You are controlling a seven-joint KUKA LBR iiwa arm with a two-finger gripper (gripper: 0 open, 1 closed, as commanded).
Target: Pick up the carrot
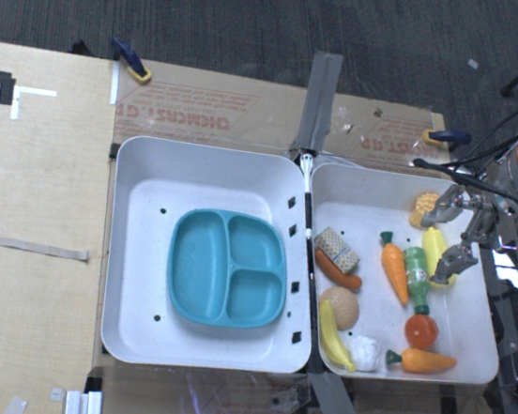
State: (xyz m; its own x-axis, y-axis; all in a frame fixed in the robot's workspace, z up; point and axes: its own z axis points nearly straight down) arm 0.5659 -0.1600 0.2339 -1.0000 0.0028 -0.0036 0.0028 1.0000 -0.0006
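The gripper is hovering at the right bin's far right side, fingers spread, pinching nothing. Just left of it are lying a yellow piece, possibly a banana, and a green bottle. The carrot, orange with a green stem, is lying slantwise beside the bottle. A second carrot is resting near the front wall. The left bin is holding a teal divided plate.

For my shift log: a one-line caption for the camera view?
Open gripper hovers over right bin, beside green bottle and carrot.
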